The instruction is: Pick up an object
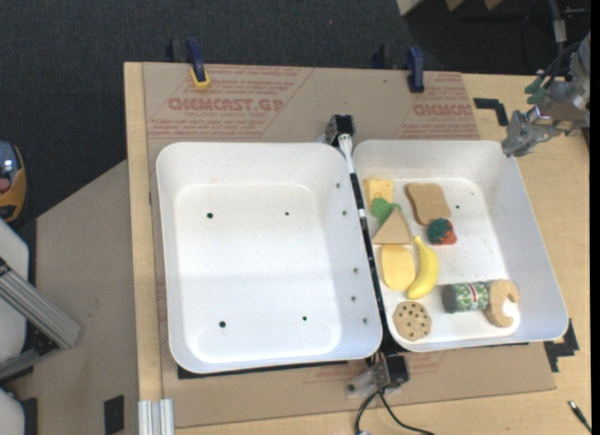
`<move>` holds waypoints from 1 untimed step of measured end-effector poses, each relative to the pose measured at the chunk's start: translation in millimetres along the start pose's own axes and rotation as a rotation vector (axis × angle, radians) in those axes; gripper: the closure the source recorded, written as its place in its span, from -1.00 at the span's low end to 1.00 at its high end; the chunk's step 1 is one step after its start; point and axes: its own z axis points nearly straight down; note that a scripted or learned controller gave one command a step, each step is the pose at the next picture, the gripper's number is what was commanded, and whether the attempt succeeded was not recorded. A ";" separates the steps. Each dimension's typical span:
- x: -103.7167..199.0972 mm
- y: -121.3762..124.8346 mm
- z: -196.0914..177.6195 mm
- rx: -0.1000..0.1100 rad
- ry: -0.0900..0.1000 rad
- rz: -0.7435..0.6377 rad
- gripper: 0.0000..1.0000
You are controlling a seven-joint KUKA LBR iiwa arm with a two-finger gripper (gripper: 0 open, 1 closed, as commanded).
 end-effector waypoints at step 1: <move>37.5 -111.0 96.6 0.036 0.014 0.003 1.00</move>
